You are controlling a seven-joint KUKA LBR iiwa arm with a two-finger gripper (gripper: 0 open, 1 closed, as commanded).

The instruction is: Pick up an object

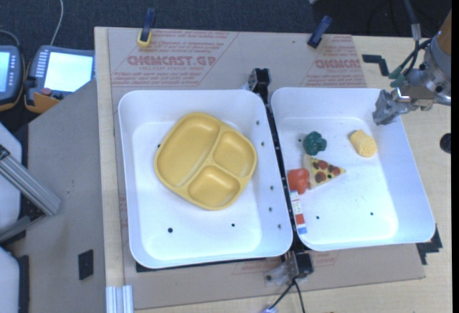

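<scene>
Though small against the white floor, easy to place: corn (363, 143), yellow, lying in the far right part of the right bin (401, 211). Long axis running from far-left to near-right, blunt at both ends. Apart from every wall and from the other pieces.

To its left, well apart, broccoli (313, 142), dark green and rounded, with no clear long axis. Just near of that, pizza (323, 171), flat on the floor, long axis left to right, tip pointing right and wide crust end to the left. Touching that crust end, or nearly so, a red piece (298, 179), too blurred to name. Nearer still, hard against the bin's left wall, a marker (296, 215), long axis running near to far along that wall.

Above the bin's far right corner, far-right of the corn and not touching it, the gripper (384, 109), grey, reaching in from the right on the arm (437, 67). Clenched or released: cannot tell from this slant. Height over the rim likewise unclear.

Across the divide, in the left bin (143, 218), a yellow plate (206, 159) with three compartments, turned cornerwise and sitting about mid-floor.

Under both bins, the bench (215, 60), brown with red lettering. At its far edge, two clamps (146, 29), one left and one toward the right.
</scene>
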